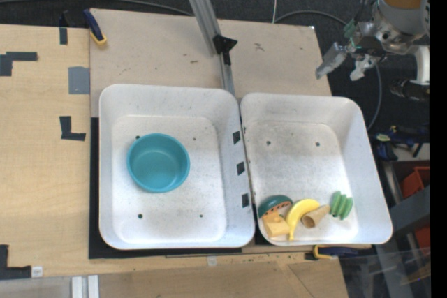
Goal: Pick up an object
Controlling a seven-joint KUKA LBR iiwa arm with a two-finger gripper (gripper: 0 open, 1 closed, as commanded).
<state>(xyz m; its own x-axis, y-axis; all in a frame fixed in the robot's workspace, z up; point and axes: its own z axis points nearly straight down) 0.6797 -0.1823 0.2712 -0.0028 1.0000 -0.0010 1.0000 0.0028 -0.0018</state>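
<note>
We see a teal bowl (158, 162) sitting upright and alone in the left bin (112, 220), a little left of that bin's middle, its round opening facing up. The rest of the pickable things crowd the near edge of the right bin (349, 115). A yellow banana (301, 212) curves there, touching a tan block (276, 225) on its left and a tan cone-like piece (316, 215) on its right. Just behind the block lies a small rounded object (274, 205), dark green with a reddish patch. A ridged green piece (341, 205) lies just beside the cone, nearest the bin's right wall. All of them rest on the bin floors.
</note>
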